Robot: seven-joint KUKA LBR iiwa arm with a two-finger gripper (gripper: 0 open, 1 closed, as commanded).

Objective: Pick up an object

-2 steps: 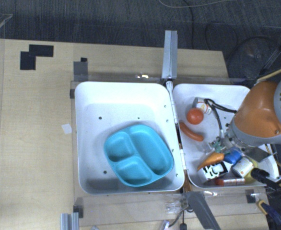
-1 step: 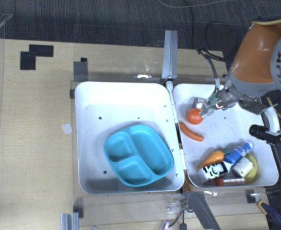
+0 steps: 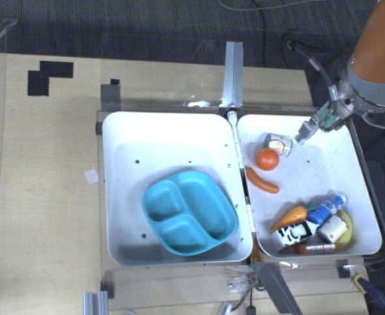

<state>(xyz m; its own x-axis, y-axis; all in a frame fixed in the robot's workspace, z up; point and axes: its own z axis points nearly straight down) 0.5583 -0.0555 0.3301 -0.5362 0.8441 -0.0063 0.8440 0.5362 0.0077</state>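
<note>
Here, in the camera view, the wooden table [image 3: 41, 195] carries two shallow white bins side by side. The left bin [image 3: 123, 146] sits in the middle of the frame and holds a blue divided plate [image 3: 190, 211] with three compartments, lying toward the lower right part of that bin.

The right bin [image 3: 340, 166] holds several small things. In its upper left part there is a small silver and white can [image 3: 277, 144] lying on its side, and an orange-red tomato [image 3: 267, 159] touches it from the lower left. Just below the tomato lies an orange-red sausage [image 3: 263, 180], tilted, near the wall between the two bins. In the lower part of the right bin there is a heap: a carrot [image 3: 291, 216], a blue bottle [image 3: 326, 209], a white cup [image 3: 333, 229] resting on a yellow thing that is mostly hidden, a black and white box [image 3: 295, 233], and a red marker [image 3: 316, 247] along the lower wall.

The arm comes in from the upper right of the frame, with its orange band near the corner. The tool [image 3: 304, 133] is over the upper part of the right bin, just to the right of the can, pointing down and to the left. Nothing is seen between its fingers, and whether they are open or closed I cannot tell at this size.
</note>
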